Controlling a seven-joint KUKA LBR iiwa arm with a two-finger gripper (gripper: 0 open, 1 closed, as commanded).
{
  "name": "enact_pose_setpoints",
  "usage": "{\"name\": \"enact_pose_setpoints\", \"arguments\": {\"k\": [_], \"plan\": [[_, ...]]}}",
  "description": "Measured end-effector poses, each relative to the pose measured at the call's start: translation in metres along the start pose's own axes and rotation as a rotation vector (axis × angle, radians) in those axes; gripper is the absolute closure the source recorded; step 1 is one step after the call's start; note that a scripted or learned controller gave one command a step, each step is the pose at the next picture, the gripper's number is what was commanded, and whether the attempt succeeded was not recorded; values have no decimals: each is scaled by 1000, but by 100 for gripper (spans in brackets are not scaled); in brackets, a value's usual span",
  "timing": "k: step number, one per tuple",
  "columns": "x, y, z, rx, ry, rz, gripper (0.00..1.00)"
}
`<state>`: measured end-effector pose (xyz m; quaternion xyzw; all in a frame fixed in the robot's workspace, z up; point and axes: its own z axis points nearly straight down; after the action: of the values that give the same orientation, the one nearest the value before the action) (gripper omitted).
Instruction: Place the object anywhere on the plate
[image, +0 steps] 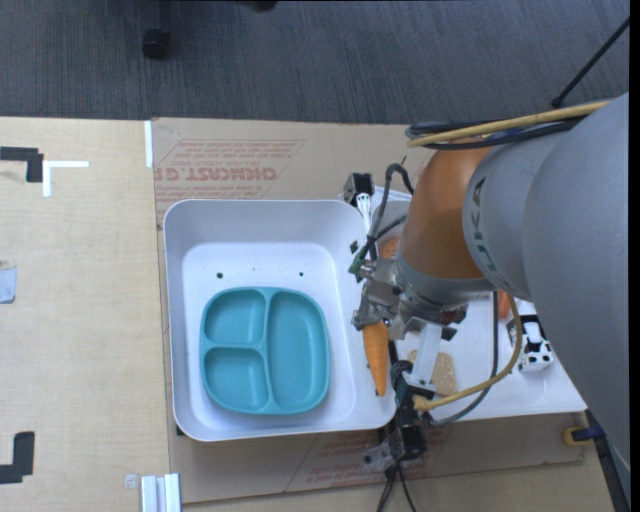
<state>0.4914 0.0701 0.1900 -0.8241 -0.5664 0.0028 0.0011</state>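
A teal divided plate (266, 351) lies in the left white bin (190, 300) on the tabletop, its three compartments bare. An orange carrot (375, 360) hangs lengthwise just past that bin's right rim — over the edge of the right bin (520, 395), apart from the plate. The hand (385, 325) sits at the carrot's upper end under the grey arm (530, 220); whether it grips the carrot I cannot tell.

Bench surroundings, top-down view

Two white bins (185, 300) sat side by side on flattened cardboard (230, 165) printed with red lettering. The wooden bench top (75, 300) carried black corner markings at its left edge. Dark grey carpet (300, 55) lay beyond the bench, with a black caster wheel (155, 43) near the top left.
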Motion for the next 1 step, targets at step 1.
{"name": "enact_pose_setpoints", "arguments": {"k": [1], "plan": [[73,-22,-36,-2,0,-45,100]]}}
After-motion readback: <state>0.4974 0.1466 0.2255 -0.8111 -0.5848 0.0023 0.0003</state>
